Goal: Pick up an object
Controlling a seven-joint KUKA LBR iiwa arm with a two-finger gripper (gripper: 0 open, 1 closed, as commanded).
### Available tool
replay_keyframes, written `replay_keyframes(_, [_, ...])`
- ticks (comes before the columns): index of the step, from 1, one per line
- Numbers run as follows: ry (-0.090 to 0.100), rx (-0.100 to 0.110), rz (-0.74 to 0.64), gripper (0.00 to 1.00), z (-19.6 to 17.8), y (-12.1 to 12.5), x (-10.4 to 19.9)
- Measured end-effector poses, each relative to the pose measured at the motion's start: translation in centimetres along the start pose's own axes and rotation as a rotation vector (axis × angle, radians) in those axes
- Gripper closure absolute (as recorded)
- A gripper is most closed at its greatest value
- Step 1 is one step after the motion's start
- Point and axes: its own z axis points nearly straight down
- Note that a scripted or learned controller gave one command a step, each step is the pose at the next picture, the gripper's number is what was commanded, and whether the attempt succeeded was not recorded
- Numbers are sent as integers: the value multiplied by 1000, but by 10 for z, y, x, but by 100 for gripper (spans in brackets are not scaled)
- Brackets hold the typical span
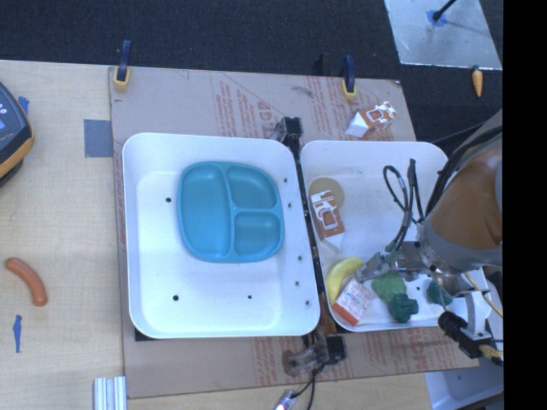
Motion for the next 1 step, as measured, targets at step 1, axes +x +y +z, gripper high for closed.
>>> replay_keyframes(1, [-1, 2, -4, 100, -10, 0, -1])
